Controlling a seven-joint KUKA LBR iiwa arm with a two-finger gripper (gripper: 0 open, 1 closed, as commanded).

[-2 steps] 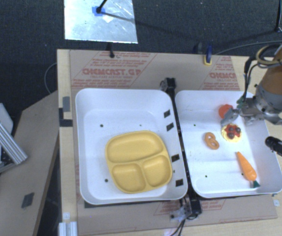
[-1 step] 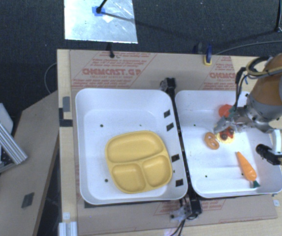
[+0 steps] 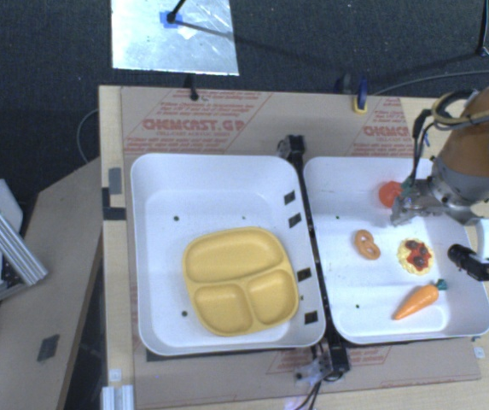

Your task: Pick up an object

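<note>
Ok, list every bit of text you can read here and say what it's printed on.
"CHEMCAST GP" in red, printed upside down on the brown sheet under the bins, above the left bin.
More red print above the right bin and on the sheet's front edge: too partial and blurred to read.

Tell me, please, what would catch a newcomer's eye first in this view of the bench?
Probably the yellow divided tray, lying alone in the left bin. Next, the toy food in the right bin: a carrot, a pretzel, a small pizza and a red piece, with the gripper beside that red piece.
</note>
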